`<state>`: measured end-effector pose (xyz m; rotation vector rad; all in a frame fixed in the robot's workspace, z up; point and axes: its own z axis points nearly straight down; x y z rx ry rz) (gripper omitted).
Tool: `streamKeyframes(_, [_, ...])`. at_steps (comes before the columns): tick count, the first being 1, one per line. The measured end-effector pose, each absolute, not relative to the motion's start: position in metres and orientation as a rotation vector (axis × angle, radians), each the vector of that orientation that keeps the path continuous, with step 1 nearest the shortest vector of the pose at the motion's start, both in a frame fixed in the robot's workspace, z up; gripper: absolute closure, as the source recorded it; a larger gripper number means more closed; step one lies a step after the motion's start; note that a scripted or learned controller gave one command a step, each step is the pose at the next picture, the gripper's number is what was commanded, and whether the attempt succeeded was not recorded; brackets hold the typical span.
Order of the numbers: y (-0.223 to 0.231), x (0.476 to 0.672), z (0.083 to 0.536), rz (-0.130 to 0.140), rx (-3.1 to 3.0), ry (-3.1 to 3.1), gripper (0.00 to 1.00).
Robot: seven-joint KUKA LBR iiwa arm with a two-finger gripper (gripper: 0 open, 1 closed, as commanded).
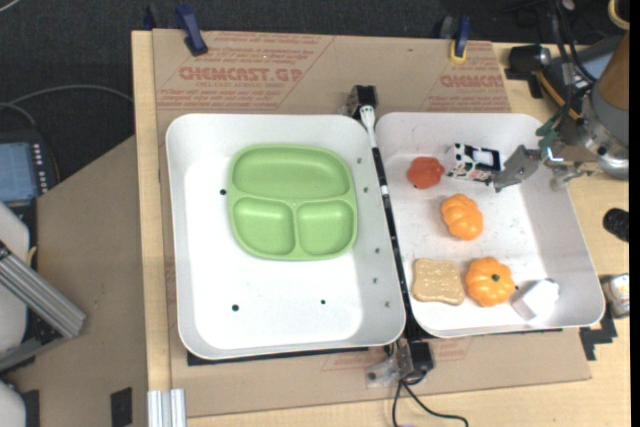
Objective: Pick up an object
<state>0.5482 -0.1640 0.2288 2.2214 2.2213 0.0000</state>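
The right bin [560, 225] holds a red tomato-like toy [425, 172], a black-and-white cow figure [472, 161], an orange gourd [461, 216], a slice of toast [437, 282], an orange pumpkin [489, 281] and a small white block [537, 297]. My gripper [538, 166] hangs over the bin's upper right part, just right of the cow figure. It is open, and only bare bin floor lies between the fingers [512, 169].
The left bin [200, 245] carries a green divided plate [293, 201]. A black bar [378, 177] runs along the seam between the bins. Blue and yellow clamps [190, 28] grip the board's far edge. The arm enters from the right edge.
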Motion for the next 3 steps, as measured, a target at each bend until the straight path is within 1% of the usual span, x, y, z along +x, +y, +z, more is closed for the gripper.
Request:
streamKeyframes(1, [-0.086, 0.546, 0.13, -0.006, 2.222, 2.237, 0.0])
streamKeyframes(2, [-0.096, 0.512, 0.082, -0.005, 2.228, 2.223, 0.0])
streamKeyframes(3, [-0.093, 0.574, 0.085, 0.005, 2.215, 2.221, 0.0])
